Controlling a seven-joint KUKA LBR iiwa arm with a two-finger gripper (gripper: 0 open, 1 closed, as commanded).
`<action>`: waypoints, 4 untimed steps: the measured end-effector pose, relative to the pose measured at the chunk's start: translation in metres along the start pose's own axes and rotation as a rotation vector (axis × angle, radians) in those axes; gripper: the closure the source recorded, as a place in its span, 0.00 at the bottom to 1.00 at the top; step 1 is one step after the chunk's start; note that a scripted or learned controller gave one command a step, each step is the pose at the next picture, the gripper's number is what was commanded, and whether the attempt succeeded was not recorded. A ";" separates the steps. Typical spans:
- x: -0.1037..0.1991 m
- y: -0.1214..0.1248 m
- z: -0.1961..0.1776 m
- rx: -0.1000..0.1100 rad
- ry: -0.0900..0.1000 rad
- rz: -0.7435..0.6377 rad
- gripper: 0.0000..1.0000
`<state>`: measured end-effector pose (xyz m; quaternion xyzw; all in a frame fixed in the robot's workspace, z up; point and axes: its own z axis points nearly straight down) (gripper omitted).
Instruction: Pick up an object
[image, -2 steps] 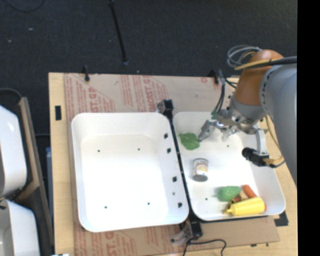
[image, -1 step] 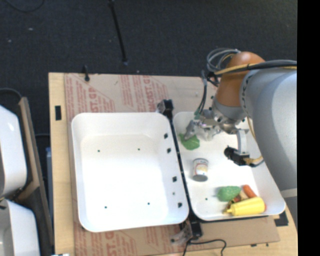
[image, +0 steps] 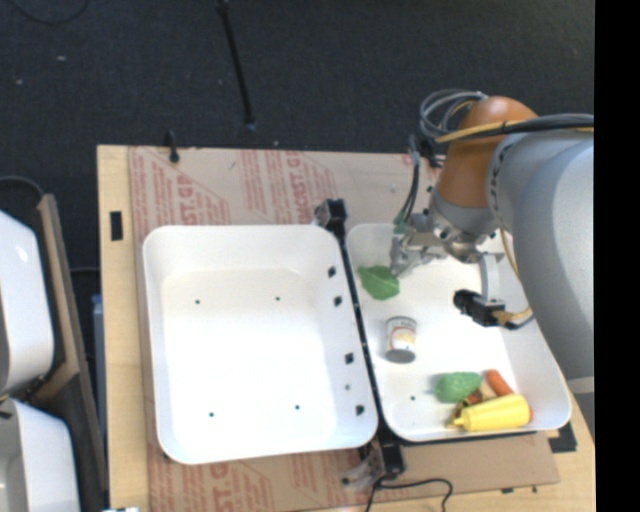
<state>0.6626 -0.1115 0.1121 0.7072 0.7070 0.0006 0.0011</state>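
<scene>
Your gripper (image: 400, 262) sits just above the green leaf-like piece (image: 379, 283) at the right bin's (image: 555, 385) far-left corner; I cannot tell its grip state. Piece looks light, soft, floppy: judge you should pinch across its middle, away from the wall.

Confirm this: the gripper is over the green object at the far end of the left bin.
Wrong bin. The camera view shows the gripper over the green object at the far end of the right bin, next to the divider; the rest stands.
</scene>
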 end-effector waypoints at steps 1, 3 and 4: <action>0.000 0.000 0.001 0.001 0.000 0.000 0.00; 0.014 -0.025 0.000 0.000 0.000 0.001 1.00; 0.014 -0.025 0.001 0.001 0.001 0.002 0.00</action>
